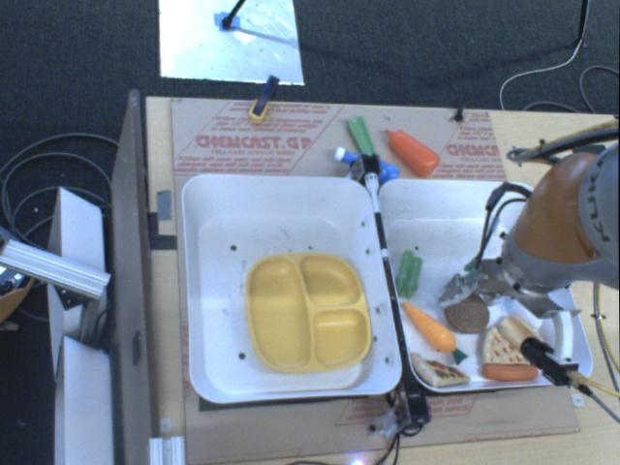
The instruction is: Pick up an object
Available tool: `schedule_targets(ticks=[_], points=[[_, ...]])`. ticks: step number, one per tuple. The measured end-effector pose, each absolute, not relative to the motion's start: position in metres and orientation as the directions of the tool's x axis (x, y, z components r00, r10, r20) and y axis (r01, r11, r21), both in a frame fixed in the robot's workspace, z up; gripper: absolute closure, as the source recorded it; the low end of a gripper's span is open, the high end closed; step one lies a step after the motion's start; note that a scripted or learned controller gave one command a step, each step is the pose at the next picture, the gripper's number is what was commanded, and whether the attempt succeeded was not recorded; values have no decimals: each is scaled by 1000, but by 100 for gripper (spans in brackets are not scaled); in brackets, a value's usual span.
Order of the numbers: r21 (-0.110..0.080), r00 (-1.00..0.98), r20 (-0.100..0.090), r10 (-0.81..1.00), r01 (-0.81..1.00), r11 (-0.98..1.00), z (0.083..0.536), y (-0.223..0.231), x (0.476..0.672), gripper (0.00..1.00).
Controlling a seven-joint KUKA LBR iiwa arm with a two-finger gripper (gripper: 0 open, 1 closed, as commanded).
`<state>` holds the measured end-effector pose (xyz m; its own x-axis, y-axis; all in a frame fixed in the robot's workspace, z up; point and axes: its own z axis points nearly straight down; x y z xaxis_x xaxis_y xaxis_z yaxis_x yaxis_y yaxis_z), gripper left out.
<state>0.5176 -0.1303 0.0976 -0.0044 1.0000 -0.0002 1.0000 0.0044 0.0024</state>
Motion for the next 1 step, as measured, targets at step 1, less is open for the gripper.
schedule_targets(ticks=[1], points=[[11,-11,0,1000,1000,11,190,-78,549,100]])
